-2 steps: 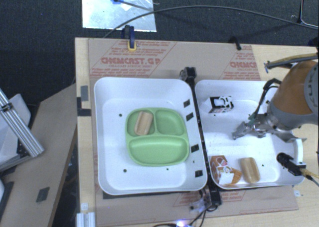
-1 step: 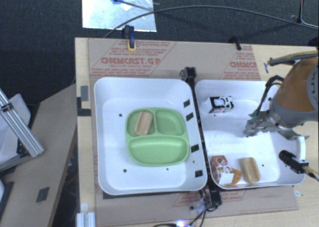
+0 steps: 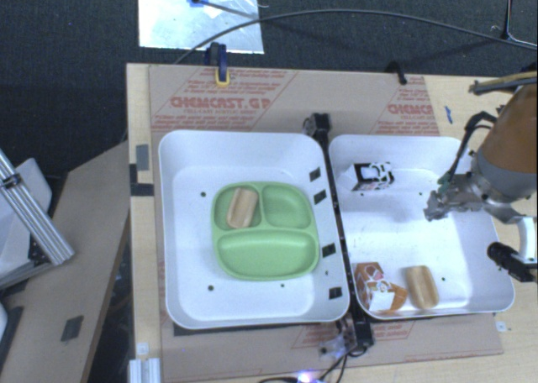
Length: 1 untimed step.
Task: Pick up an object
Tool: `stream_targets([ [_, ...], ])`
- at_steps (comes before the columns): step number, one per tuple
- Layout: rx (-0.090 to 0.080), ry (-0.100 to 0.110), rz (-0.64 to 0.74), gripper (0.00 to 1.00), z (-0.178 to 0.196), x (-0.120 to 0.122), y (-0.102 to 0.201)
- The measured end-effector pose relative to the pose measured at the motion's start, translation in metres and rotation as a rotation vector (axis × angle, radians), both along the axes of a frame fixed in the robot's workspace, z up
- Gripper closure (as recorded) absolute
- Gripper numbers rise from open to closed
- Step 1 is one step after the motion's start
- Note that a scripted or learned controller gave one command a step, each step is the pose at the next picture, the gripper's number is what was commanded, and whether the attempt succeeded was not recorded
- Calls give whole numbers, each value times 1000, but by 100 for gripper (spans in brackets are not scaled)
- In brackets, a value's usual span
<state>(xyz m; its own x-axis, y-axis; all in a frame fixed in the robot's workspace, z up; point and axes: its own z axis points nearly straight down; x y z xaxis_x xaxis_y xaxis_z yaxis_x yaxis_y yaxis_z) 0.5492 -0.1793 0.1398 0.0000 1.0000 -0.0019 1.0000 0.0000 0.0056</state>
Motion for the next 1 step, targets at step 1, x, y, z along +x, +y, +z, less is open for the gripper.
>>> stream_targets([
  [1, 0, -1, 4, 100, 44, 3, 1],
])
